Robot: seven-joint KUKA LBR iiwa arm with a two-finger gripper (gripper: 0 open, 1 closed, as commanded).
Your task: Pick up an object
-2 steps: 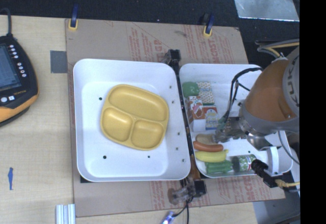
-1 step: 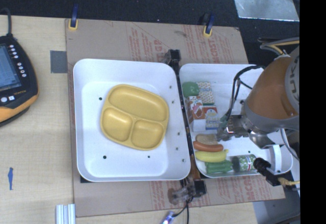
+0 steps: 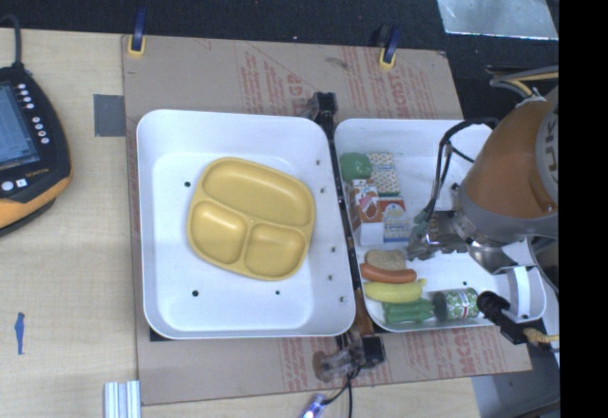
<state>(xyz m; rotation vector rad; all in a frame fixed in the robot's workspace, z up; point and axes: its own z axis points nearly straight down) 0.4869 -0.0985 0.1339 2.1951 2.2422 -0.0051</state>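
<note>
The gripper hung low at mid-right of the frame, inside the right bin; its opening could not be determined. Just left of it lay a carton; below, a hot dog, banana and bottle. The left bin held a yellow tray.

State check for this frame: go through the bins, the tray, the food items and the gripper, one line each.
Left bin: holds the tray.
Yellow tray: upright, three compartments bare.
Right bin: holds the food items.
Hot dog: lying flat.
Banana: lying flat.
Bottle: on its side.
Gripper: low over right bin, holding nothing visible.
</note>
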